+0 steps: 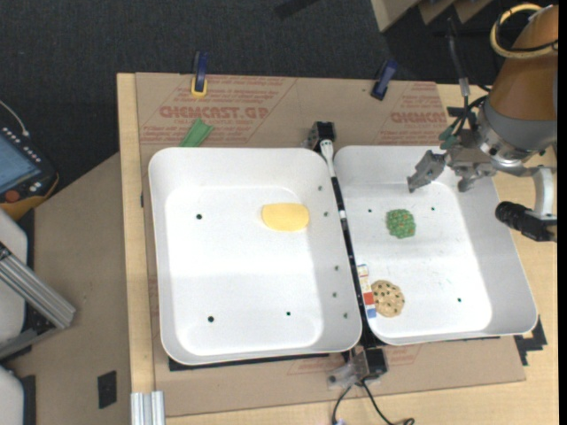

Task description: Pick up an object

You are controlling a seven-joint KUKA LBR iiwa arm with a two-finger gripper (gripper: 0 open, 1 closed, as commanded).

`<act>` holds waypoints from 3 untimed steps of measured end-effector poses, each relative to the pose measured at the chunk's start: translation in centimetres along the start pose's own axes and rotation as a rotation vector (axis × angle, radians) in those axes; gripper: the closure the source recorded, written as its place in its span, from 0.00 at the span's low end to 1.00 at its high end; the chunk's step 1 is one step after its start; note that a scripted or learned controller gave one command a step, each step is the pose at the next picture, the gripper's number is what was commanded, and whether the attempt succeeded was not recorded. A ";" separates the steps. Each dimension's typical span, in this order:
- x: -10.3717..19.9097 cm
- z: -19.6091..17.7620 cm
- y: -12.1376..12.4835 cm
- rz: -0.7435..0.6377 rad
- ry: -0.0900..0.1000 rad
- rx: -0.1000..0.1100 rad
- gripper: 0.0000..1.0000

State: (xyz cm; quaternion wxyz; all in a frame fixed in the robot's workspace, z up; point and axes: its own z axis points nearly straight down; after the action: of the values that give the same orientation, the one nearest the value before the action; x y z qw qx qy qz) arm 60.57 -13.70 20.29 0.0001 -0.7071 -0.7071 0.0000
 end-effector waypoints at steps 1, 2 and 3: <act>-0.1 12.4 -3.0 0.003 0.003 0.007 0.00; -0.1 11.8 -2.8 0.001 0.000 -0.001 0.00; -0.1 10.8 -2.7 0.002 -0.001 -0.003 1.00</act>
State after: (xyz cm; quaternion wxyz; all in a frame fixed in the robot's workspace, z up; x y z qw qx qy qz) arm 57.85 -13.83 9.52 -0.0014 -0.7078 -0.7064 -0.0005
